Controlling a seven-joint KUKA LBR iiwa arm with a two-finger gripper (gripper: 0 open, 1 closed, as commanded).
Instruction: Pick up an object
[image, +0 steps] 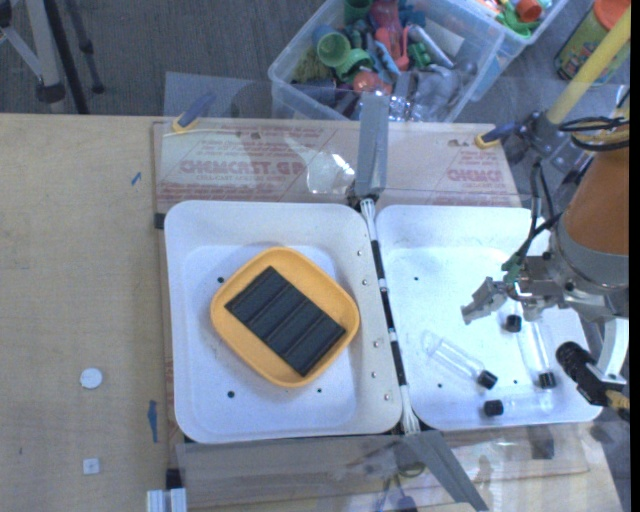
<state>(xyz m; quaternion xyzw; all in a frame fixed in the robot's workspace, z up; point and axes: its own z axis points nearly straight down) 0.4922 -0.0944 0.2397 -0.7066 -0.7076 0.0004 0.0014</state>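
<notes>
While I hang over the right bin (400, 236), the nearest things to the tabletop's (70, 250) front edge are my targets: clear plastic tubes with black caps. One clear tube (452, 356) lies in the near-middle of this bin, its long axis running from far-left to near-right, cap at the near-right end. Another tube (520, 403) lies along the near edge, and a third, upright-looking tube (533, 350) sits just below my end effector (500, 300). I judge the slanted tube lies near and left of my end effector, so I must travel that way and turn across its axis. Whether my end effector is spread or closed, I cannot tell; nothing visible sits in it. Farther left, an orange square tray with a dark ribbed insert (285, 316) rests in the left bin (190, 320).
</notes>
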